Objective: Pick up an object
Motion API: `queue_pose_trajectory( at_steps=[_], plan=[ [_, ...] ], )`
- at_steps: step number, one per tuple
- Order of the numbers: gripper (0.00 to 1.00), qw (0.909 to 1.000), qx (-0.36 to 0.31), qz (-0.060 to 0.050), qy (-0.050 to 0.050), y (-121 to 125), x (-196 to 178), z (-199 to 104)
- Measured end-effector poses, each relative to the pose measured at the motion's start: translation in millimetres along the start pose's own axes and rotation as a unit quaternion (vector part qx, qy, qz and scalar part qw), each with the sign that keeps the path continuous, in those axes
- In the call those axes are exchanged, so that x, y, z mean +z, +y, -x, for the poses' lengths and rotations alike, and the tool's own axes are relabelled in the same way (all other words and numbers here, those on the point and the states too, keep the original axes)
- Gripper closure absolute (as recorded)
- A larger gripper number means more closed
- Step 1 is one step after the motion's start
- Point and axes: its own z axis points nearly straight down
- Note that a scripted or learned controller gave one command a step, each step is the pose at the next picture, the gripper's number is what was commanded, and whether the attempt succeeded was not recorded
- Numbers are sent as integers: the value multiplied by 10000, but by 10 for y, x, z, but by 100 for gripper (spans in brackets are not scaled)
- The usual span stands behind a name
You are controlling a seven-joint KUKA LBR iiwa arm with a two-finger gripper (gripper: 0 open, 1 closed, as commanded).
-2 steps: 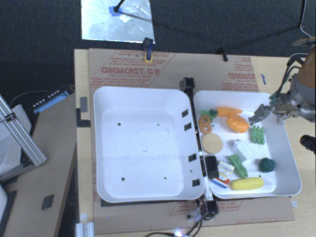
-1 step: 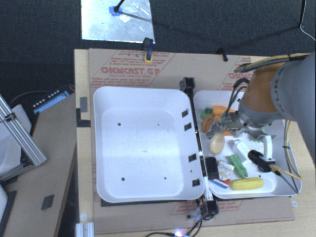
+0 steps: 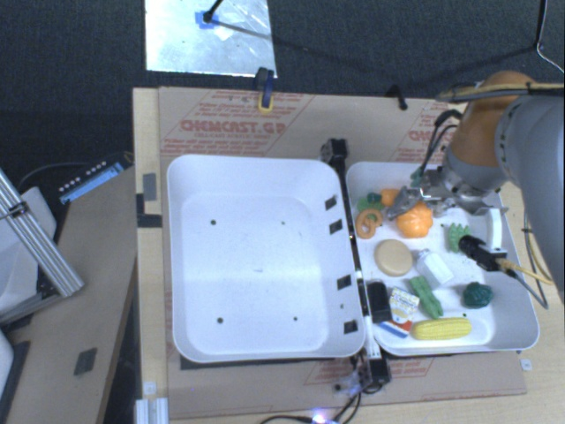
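The claw (image 3: 408, 203) is hovering low over the right bin (image 3: 516, 329) beside the orange fruit (image 3: 415, 223), seemingly lining up a grasp, its spread impossible to tell, so descending squarely comes next.

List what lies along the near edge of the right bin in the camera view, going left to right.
Small red, white and blue packet → yellow corn cob → dark green broccoli piece, which sits a little farther back toward the right wall.
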Motion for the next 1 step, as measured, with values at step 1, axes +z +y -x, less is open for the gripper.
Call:
queue_pose_trajectory(
  at_steps=[1],
  plan=[
    [100,10000,-10,7,3,-2,-120,-11]
  ],
)
